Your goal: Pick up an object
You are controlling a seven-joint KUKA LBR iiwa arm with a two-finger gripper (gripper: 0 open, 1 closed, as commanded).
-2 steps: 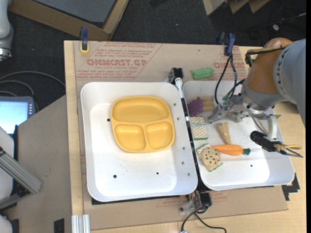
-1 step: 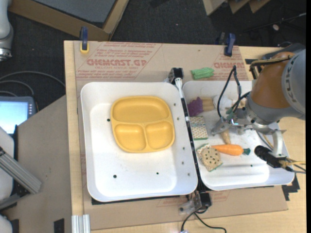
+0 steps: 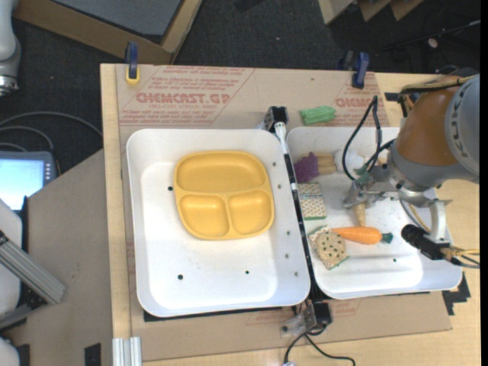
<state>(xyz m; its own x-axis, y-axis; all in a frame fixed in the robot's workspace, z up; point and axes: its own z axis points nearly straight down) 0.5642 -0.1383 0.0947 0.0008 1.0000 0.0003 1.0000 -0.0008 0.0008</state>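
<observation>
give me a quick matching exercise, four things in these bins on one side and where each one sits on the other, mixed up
Things:
1. yellow divided plate
2. carrot
3. purple toy
4. green piece

Places:
A. on the board beyond the right bin
B. in the left bin
C. far left corner of the right bin
D. near part of the right bin, beside a speckled cookie

Pairs: 1-B, 2-D, 3-C, 4-A

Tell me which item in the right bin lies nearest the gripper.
The carrot, orange with a green tip, lies just below the gripper. The purple piece and the speckled piece lie farther left.
</observation>
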